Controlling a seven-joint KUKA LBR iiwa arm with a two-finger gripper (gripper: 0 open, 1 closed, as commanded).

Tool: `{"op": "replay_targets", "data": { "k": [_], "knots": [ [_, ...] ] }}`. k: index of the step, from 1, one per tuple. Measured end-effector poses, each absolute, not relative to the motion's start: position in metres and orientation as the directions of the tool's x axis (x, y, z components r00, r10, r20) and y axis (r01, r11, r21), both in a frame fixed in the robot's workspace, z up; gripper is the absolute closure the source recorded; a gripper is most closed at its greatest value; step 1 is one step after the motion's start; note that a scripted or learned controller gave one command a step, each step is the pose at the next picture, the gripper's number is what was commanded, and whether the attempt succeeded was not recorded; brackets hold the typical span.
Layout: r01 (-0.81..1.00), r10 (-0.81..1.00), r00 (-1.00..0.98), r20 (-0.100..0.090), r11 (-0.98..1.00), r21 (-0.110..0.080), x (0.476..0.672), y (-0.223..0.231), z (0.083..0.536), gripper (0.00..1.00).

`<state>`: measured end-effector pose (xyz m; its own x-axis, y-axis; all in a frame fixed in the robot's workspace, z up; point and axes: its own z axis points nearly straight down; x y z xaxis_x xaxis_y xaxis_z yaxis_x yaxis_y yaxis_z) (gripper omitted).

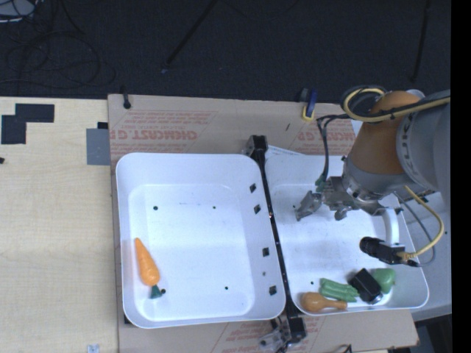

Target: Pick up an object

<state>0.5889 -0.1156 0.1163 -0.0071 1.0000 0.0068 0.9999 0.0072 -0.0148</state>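
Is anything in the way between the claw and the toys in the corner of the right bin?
Nothing visible. Bare white bin floor lies between the claw and the green toy and orange toy.

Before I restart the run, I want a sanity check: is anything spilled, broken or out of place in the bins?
Nothing stands out. A carrot lies in the left bin; the other items sit clustered at the right bin's near edge.

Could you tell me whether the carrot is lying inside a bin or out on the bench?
Inside: the carrot lies flat on the floor of the left bin, near its left wall.
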Motion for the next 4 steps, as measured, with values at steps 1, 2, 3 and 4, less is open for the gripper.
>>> {"op": "replay_targets", "data": {
  "k": [1,2,3,4],
  "knots": [
    [1.0,1.0,0.001,0.001,-0.001,-0.006,0.5902,-0.1222,0.1358,1.0],
    [1.0,1.0,0.003,0.001,-0.003,-0.007,0.59,-0.1226,0.1355,0.0],
    [1.0,1.0,0.005,0.002,-0.005,-0.008,0.5896,-0.1242,0.1454,1.0],
    [1.0,1.0,0.006,0.002,-0.006,-0.009,0.5895,-0.1243,0.1449,0.0]
  ]
}}
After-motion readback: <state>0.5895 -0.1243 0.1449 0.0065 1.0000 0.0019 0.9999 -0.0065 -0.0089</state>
